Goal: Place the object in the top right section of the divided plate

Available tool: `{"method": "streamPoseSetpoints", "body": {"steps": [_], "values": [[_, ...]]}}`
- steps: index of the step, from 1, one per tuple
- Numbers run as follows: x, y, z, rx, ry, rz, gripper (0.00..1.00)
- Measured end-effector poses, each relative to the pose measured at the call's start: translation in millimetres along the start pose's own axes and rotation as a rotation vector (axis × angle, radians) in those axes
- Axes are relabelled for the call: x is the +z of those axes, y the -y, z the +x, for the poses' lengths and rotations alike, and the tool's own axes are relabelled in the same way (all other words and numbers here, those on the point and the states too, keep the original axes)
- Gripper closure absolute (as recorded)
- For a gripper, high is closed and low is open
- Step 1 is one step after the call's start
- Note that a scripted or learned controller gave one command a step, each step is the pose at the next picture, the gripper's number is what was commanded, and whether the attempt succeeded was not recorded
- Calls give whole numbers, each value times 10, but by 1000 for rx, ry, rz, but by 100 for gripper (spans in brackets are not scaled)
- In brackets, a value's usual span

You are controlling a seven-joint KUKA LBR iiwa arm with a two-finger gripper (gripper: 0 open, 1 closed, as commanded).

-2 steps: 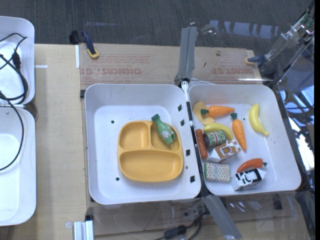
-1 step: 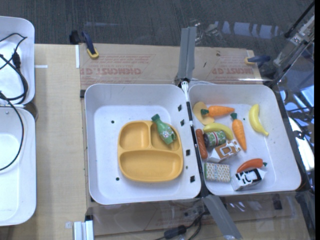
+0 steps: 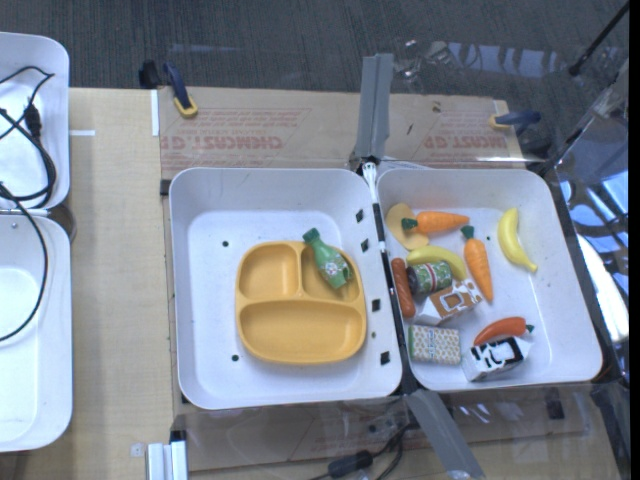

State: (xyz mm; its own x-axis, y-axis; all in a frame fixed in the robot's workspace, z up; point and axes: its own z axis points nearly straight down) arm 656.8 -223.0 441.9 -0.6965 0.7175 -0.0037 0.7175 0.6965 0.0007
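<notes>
In your left white bin (image 3: 200,298) sits the yellow divided plastic plate (image 3: 300,313), with the small green toy bottle (image 3: 328,260) lying tilted in its top right section. In your right white bin (image 3: 560,268) lie toy carrots (image 3: 478,263), a yellow banana (image 3: 515,238) and small cartons (image 3: 497,356). You cannot tell the gripper's finger state here.
</notes>
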Motion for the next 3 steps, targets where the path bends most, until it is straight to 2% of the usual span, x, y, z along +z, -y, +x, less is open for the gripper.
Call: {"method": "streamPoseSetpoints", "body": {"steps": [3], "values": [[13,-3,26,-151,-2,1,0]]}}
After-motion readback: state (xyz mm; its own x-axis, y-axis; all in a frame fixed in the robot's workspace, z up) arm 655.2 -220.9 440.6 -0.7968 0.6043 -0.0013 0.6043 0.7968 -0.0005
